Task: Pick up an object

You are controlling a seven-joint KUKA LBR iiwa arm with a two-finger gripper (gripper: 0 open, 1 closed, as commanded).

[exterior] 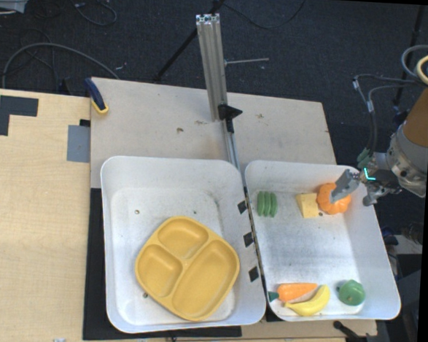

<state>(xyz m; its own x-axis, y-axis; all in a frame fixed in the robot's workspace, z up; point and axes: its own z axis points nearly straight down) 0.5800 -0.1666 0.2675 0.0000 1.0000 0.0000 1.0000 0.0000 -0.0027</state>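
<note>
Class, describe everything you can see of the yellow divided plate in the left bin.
The yellow divided plate looks like moulded plastic, rounded, with three compartments: two smaller ones towards the left and one long one on the right. It lies flat, face up, turned at an angle, on the floor of the left bin, near its front right corner. Nothing lies in it.

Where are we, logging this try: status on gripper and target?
Gripper down on orange fruit, right bin. Grasp unconfirmed. Yellow block touching the fruit's left.
</note>
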